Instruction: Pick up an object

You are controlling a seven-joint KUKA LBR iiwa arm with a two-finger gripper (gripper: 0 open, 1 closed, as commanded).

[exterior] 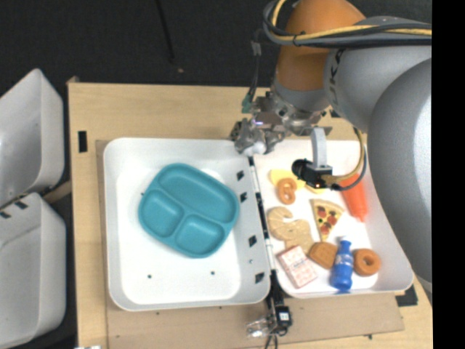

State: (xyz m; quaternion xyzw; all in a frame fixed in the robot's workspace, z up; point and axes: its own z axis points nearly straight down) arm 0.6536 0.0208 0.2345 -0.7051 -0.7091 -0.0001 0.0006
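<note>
Arm: the grey arm (392,122) with its orange band (316,31) reaches in from the right, over the top edge of the right bin (396,267).
Jaws: the jaws' state cannot be told; the gripper (253,138) sits at the upper centre of the frame, over the divide between bins.
Left bin (123,267): holds a teal divided plate (189,209), centre left.
Right bin: toy food lies at lower right — pretzel (286,190), pizza slice (327,218), carrot (355,199), blue bottle (342,266), doughnut (367,262).
Surface (145,97): tan wood under both bins.

The arm (378,86) hides the right bin's (392,267) far corner.
</note>
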